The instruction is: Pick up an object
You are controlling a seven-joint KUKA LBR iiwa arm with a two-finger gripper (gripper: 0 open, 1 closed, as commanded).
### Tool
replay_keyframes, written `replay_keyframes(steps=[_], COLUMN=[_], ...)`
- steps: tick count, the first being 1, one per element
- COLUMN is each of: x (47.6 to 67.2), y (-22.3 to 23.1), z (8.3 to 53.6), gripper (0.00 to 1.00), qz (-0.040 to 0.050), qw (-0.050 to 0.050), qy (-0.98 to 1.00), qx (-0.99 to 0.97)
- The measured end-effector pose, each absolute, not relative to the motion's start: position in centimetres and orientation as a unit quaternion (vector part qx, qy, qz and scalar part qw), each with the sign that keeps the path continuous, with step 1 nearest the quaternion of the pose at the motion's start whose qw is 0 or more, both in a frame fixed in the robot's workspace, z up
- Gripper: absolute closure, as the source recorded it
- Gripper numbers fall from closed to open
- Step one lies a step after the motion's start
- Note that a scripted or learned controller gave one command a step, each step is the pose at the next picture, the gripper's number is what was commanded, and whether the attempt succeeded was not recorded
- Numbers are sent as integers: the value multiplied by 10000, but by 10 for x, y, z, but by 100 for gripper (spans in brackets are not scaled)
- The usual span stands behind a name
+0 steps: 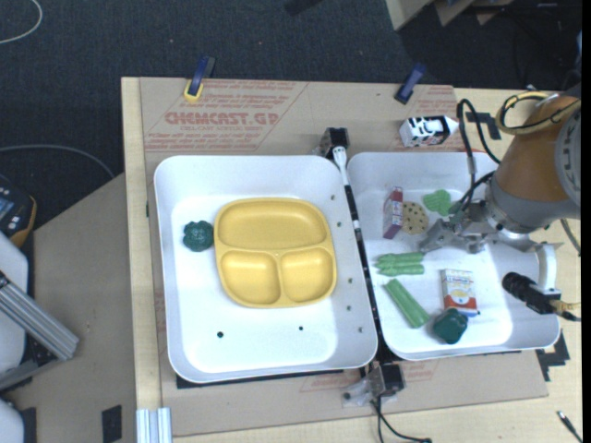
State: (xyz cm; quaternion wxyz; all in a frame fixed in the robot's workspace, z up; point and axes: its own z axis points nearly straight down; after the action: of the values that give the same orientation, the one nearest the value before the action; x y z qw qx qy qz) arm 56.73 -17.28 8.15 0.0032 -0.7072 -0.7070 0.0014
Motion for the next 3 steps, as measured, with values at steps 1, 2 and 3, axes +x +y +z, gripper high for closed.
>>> replay_keyframes(steps=[1, 2, 3], x=[569, 569, 568], y=[-174, -172, -163], z=[95, 160, 210], gripper=[100, 100, 100], qz=[-1, -18, -19], qw=[-3, -41, -39], qy=[-7067, -7075, -7078], qx=[-7075, -7067, -7064])
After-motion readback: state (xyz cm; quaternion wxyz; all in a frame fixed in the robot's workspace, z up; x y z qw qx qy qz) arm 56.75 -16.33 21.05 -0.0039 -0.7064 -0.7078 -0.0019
